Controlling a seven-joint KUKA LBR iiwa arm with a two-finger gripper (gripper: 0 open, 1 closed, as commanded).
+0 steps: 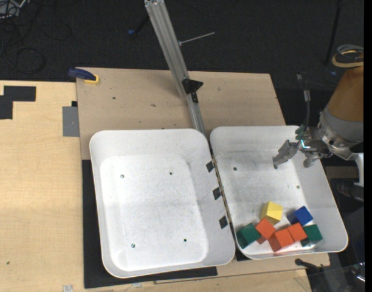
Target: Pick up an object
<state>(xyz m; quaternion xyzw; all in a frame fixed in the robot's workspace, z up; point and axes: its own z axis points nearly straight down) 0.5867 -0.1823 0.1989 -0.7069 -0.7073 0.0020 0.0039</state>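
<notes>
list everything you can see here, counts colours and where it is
bins: 2, white, side by side on the bench; left bin, right bin
yellow block: 1, yellow, near end of the right bin, at the back of the block cluster
blue block: 1, blue, right of the yellow one
orange blocks: about 2, orange-red, middle of the cluster
green blocks: 2, green, one at the cluster's left end, one at its right end
metal rail: 1, silver, slanting up from behind the bins
clamp: 1, blue and yellow, bench's far left corner
arm: 1, grey with an orange band, entering from the right
pincer: 1, grey, over the right bin's far part, away from the blocks
</notes>
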